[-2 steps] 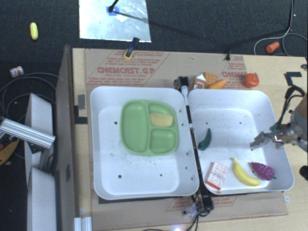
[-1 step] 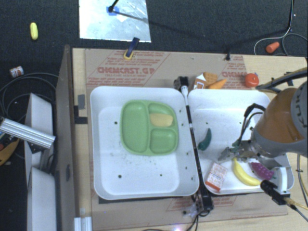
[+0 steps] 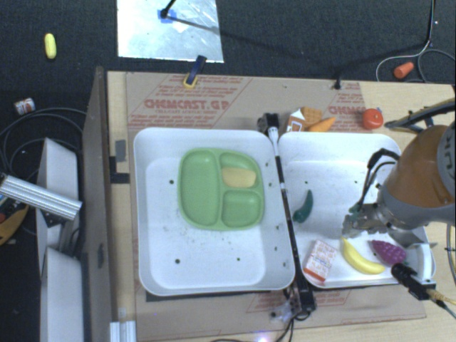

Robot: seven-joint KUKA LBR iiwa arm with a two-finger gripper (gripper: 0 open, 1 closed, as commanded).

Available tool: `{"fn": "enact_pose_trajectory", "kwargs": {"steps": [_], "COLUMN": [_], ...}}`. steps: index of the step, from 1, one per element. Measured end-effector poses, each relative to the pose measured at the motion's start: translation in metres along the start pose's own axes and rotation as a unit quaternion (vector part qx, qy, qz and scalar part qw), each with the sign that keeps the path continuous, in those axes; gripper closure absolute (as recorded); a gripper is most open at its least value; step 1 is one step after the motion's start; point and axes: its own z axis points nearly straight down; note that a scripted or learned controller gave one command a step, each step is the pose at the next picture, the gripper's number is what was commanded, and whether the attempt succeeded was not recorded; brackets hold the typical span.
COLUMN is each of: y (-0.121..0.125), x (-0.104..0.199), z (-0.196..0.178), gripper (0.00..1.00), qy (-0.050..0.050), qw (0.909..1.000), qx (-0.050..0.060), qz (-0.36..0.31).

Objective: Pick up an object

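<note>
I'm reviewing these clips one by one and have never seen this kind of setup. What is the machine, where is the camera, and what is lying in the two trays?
One camera is fixed above a bench and looks down at a slant. The machine is a grey robot arm with an orange band, reaching in from the right; its job is to pick up an object. Its gripper hangs over the right bin, just above a banana. The picture is too coarse to tell whether it grips anything.

The left bin holds a green divided plate with a pale yellow item in one compartment. The right bin also holds a dark green pepper-like item, a small red and white carton and a purple item beside the banana. Behind the bins, on the bench, lie an orange carrot-like item and a red ball-like item.
</note>
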Motion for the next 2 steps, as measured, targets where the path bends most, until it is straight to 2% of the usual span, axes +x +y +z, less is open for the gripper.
{"fn": "enact_pose_trajectory", "kwargs": {"steps": [1, 2], "y": [0.000, 0.001], "x": [0.000, 0.014], "z": [0.000, 0.025], "gripper": [0.00, 0.00], "qy": [0.000, -0.001], "qw": [1.0000, 1.0000], "qx": [0.000, -0.001], "qz": [0.000, 0.000]}}
